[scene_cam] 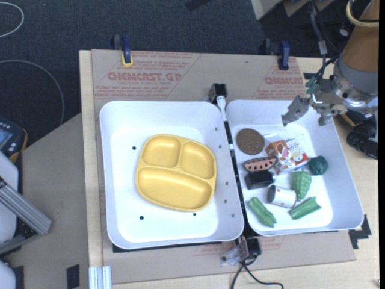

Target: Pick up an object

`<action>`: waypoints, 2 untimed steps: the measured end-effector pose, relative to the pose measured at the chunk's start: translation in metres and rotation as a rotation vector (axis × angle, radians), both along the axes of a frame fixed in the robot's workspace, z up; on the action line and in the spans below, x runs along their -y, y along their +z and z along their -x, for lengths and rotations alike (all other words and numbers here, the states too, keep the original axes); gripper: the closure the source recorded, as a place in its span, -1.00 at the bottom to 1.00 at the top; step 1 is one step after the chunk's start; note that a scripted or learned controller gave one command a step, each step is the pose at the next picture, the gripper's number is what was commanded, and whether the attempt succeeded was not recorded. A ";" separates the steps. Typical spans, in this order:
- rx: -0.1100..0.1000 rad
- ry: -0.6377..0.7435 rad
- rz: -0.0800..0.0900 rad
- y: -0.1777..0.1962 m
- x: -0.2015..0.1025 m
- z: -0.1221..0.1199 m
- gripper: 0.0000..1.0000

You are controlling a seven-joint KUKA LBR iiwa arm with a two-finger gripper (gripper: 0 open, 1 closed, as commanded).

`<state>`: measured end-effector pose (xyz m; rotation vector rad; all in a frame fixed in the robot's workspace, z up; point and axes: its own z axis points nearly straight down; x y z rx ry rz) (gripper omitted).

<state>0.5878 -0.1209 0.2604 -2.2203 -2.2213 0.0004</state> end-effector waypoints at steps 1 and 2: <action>-0.011 0.005 -0.004 -0.072 -0.068 0.060 -1.00; 0.016 0.006 -0.002 0.067 -0.105 0.078 -1.00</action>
